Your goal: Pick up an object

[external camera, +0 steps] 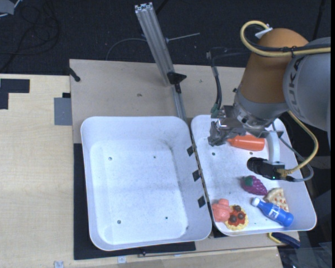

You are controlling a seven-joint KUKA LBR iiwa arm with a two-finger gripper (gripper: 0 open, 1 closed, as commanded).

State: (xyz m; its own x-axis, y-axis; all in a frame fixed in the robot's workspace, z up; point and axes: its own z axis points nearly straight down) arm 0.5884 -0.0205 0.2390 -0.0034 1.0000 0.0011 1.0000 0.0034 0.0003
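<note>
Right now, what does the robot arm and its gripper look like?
The arm is bulky and rounded, with a grey shell and a wide orange band above the wrist. A yellow hose loops over the top of the orange part, and another runs down beside the grey body. A thin black cable hangs near the wrist. The gripper is small, made of dull grey metal.

Two bins side by side, left bin [135, 183], right bin [226, 166] holding carrot [247, 143] at back, grapes [254, 185] midway, bottle [273, 211] and tart [236, 219] at front.
</note>
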